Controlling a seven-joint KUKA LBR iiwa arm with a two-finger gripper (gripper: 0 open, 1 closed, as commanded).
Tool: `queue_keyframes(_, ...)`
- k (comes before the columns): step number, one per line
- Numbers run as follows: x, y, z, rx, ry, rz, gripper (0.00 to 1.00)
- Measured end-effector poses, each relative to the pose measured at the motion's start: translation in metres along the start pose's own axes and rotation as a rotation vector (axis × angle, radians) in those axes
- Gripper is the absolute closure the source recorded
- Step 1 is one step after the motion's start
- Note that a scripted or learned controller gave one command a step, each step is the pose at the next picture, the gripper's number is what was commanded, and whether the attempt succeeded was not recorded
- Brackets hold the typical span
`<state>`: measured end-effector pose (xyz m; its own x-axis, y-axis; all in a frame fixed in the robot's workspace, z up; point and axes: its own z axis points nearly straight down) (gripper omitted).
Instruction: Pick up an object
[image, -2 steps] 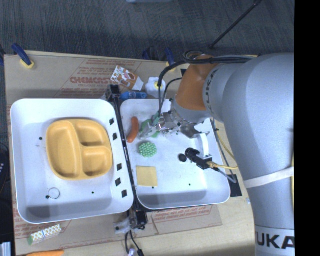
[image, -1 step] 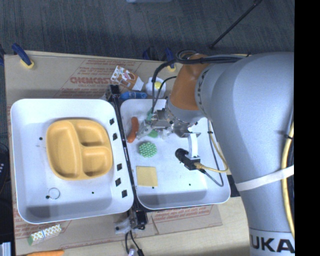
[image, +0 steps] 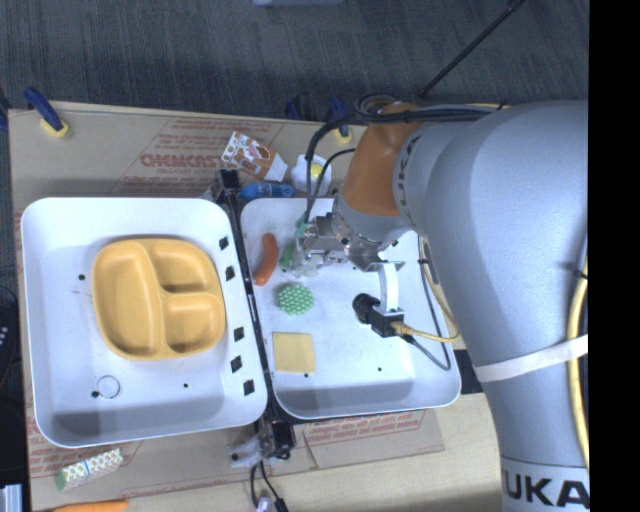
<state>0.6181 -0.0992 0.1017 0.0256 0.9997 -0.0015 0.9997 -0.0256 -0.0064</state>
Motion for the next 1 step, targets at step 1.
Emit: queue_keyframes(1, 0.0000, 0.0194, -0.1529, -0.007, 0.000, -0.087, 1.00)
